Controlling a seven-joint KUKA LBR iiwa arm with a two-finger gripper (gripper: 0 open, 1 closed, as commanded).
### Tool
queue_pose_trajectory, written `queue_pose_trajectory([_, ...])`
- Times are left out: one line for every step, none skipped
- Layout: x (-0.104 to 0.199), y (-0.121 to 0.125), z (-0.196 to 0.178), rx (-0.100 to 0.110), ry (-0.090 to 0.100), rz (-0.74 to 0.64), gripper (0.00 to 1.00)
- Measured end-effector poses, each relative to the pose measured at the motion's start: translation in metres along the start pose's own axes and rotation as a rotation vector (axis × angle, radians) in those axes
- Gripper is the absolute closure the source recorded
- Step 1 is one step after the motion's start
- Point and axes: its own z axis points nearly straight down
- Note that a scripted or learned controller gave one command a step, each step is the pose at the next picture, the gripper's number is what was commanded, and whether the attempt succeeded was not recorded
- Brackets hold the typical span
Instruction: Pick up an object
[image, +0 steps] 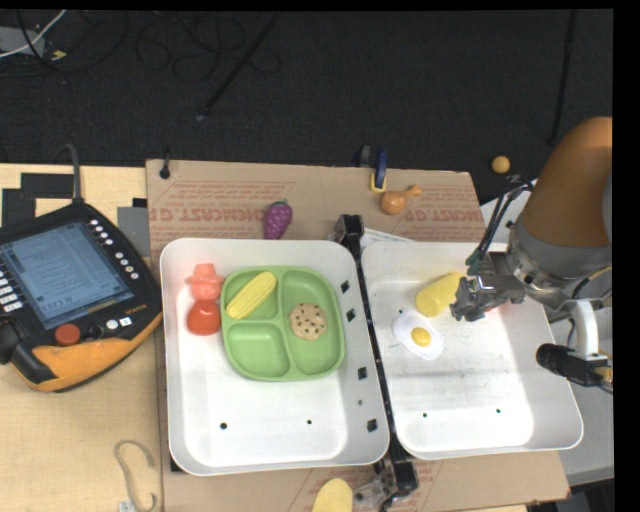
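End effector (470, 298) low in rt bin (500, 420), beside yellow toy (438, 295); can't tell opening or contact.

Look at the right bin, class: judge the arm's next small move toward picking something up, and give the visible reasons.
Probably a short shift toward the left bin and down, to bring the gripper over the yellow toy. The gripper sits at that toy's right side, and the view shows nothing held. The fried egg toy lies just below it, so a careful approach would likely avoid nudging it.
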Motion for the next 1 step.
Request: queue_pose_trajectory([0.0463, -0.0371, 0.0041, 0.002, 0.000, 0.000, 1.00])
